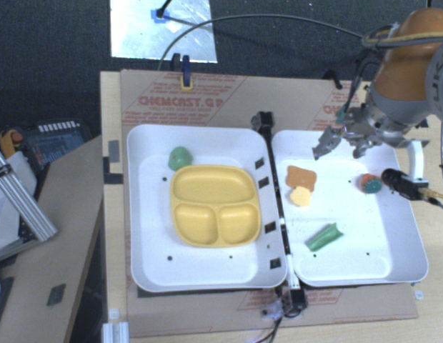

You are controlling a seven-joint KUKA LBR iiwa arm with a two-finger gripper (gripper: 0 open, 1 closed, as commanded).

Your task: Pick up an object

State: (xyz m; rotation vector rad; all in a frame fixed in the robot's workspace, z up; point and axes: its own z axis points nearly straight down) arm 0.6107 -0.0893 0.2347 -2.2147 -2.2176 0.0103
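Closest to the lens is the near edge of the desk (207,98), topped with printed cardboard and carrying the two white bins side by side. The left-hand bin (146,191) in the view is mostly taken up by a yellow divided tray (207,184). A rounded green lump (180,157) sits just beside the tray's far left corner. The right-hand bin (393,249) holds the loose pieces, and the arm (414,56) leans over its far side from the view's right.

The jaws hang above the far part of that right-hand bin. They look spread apart, with nothing between them.

Four pieces lie within reach in this bin:

- **Green stick:** a long green stick (323,236) lies towards the near side, well apart from the jaws. Its long axis runs on a diagonal from near-left to far-right.
- **Orange block:** an orange block (301,176) lies nearest the jaws, a little towards the camera and towards the divider between the bins. It sits flat, with its broader side running roughly across the view.
- **Yellow piece:** a smaller pale yellow piece (300,196) touches or almost touches the block's near edge.
- **Red and teal thing:** a small red and teal thing (370,184) lies on the other side, nearer the bin's right wall.

The orange block looks the likeliest target. Reaching it would call for a short shift towards the divider and the camera before descending. The jaws would best close across the block's shorter side, keeping clear of the yellow piece crowding its near edge.
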